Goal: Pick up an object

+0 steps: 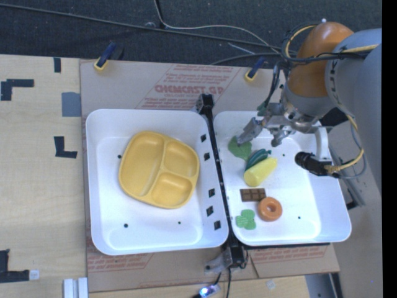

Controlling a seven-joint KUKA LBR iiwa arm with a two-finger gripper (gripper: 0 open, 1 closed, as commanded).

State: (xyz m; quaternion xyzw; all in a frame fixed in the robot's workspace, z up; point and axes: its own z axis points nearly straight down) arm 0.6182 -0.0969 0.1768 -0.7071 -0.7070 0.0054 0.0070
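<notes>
Five toys sit in your right bin (pixel 335 225). Gripper (pixel 263 133) hovers w/ fingers apart, nothing held, just above the green leaf toy (pixel 238 148) beside the corn cob (pixel 260 170). You're at approach; next, drop straight & close

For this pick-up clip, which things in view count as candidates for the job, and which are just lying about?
Job: gripper; right bin items: corn cob, green leaf, chocolate bar, orange ring, small green piece.

Lying about: yellow divided tray in left bin; cardboard sheet.
</notes>
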